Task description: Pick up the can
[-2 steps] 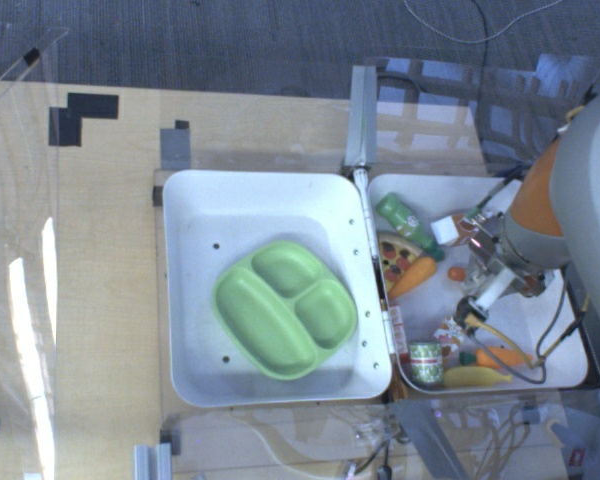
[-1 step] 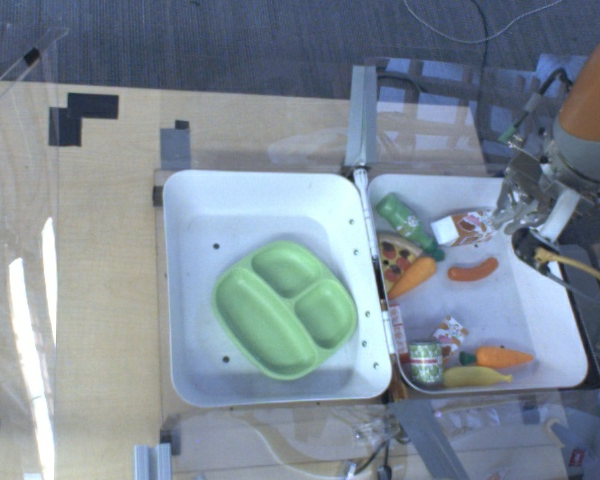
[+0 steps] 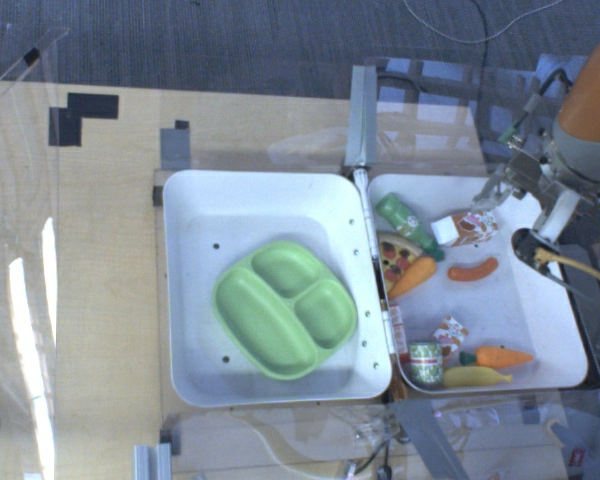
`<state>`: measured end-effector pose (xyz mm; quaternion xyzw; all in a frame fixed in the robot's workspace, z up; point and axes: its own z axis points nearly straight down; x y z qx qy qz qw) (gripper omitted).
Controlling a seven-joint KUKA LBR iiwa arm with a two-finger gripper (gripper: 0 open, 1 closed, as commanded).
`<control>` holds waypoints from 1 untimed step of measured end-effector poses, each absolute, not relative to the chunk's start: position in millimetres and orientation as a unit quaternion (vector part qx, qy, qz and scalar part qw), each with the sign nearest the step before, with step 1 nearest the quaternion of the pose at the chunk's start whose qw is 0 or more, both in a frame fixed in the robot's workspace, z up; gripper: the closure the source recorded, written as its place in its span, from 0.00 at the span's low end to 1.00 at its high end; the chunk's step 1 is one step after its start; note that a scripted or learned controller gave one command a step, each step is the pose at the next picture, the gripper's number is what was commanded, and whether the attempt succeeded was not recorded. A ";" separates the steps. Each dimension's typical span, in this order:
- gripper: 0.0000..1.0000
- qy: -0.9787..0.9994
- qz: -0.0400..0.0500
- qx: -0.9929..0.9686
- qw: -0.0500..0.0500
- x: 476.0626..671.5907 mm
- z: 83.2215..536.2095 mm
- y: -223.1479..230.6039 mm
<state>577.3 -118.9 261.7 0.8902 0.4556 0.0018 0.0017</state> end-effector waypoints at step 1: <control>0.00 0.490 0.000 0.872 0.000 487.0 110.9 -133.6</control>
